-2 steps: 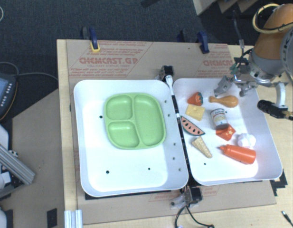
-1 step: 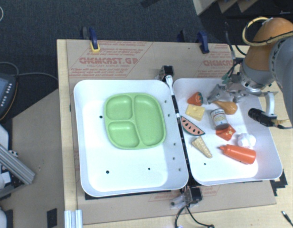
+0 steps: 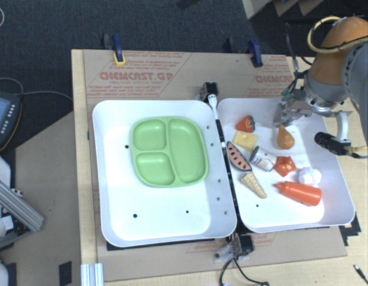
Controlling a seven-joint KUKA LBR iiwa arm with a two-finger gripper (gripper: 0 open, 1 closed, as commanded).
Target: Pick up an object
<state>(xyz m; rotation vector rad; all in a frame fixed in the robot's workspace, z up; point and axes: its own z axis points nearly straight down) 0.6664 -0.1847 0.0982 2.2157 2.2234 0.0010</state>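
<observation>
Camera view: arm reaching in from the right over the right bin (image 3: 342, 201).
Its gripper (image 3: 285, 118) points down at the bin's far side, just above a tan, pear-shaped piece (image 3: 285, 138); whether the fingers are spread or pressed together cannot be told. A green divided plate (image 3: 170, 151) lies in the left bin (image 3: 112, 177).

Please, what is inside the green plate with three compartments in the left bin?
The green plate lies flat in the left bin. All three compartments show only bare green surface. What is under the plate is covered.
</observation>
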